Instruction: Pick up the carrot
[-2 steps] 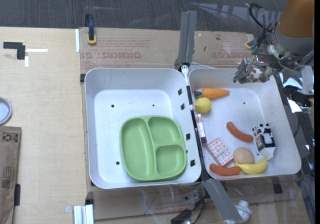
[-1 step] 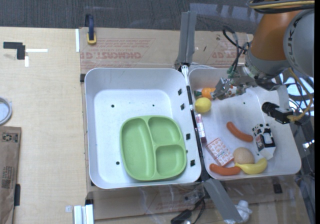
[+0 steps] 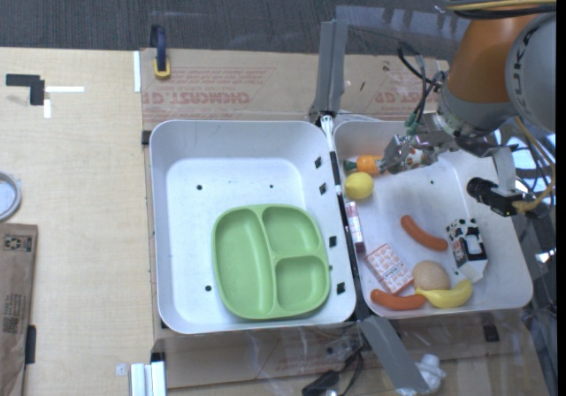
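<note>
The carrot [image 3: 366, 163] is a short orange piece with a green end. It lies in the far left corner of the right bin [image 3: 495, 293], just behind a yellow lemon [image 3: 358, 186] that touches it. My gripper [image 3: 398, 156] hangs low over the bin's far side, just right of the carrot and very close to it. I see nothing held in it. The grey arm with its orange band [image 3: 486, 58] reaches in from the upper right.
The right bin also holds two reddish sausages [image 3: 423, 232] [image 3: 398, 300], a banana [image 3: 447, 295], a tan round piece [image 3: 431, 275], a pink box [image 3: 387, 266] and a black-and-white item [image 3: 466, 241]. A green divided plate [image 3: 270, 260] lies in the left bin [image 3: 177, 209].
</note>
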